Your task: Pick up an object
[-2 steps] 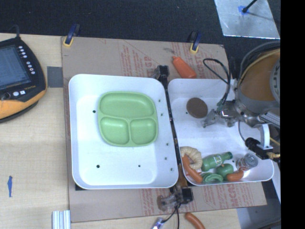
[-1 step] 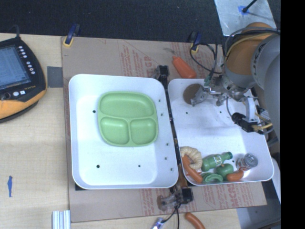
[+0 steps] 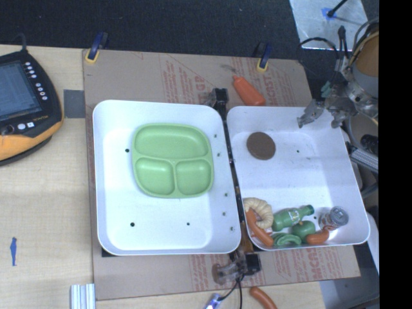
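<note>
Brown disc (image 3: 261, 145) in right bin (image 3: 335, 172), well left of end effector (image 3: 320, 116).

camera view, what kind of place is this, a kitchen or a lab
Most likely a robotics lab bench: two white bins clamped to a board, a teach pendant at the left, and the arm's hand over toy food.

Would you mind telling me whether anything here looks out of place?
Two orange carrot-shaped toys lie outside the bins on the brown cardboard sheet: one beyond the right white bin's far rim, another at the near edge.
</note>
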`<act>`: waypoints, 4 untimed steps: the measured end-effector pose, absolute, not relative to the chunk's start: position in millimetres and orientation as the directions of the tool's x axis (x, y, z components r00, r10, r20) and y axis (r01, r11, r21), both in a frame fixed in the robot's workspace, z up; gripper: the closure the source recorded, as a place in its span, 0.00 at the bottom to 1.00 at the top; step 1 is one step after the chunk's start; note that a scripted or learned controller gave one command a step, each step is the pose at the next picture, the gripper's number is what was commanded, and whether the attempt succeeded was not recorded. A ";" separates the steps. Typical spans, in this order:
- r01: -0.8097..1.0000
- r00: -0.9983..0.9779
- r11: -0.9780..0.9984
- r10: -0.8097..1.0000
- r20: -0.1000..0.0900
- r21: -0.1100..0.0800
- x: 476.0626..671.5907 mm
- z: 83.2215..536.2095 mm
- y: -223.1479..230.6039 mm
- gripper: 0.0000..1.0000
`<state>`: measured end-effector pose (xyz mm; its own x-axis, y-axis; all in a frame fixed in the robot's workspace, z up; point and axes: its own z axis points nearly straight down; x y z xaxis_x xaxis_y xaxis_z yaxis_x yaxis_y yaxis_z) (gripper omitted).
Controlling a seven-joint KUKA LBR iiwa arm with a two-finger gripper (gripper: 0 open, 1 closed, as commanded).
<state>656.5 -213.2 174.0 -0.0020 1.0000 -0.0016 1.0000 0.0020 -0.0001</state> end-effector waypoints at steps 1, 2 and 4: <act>1.000 -0.004 0.004 1.000 -0.001 -0.004 581.1 186.9 -169.3 0.00; 1.000 -0.004 0.004 1.000 -0.002 0.002 640.4 94.0 -142.0 0.00; 1.000 -0.005 0.005 1.000 0.002 0.000 657.2 193.2 -68.0 0.00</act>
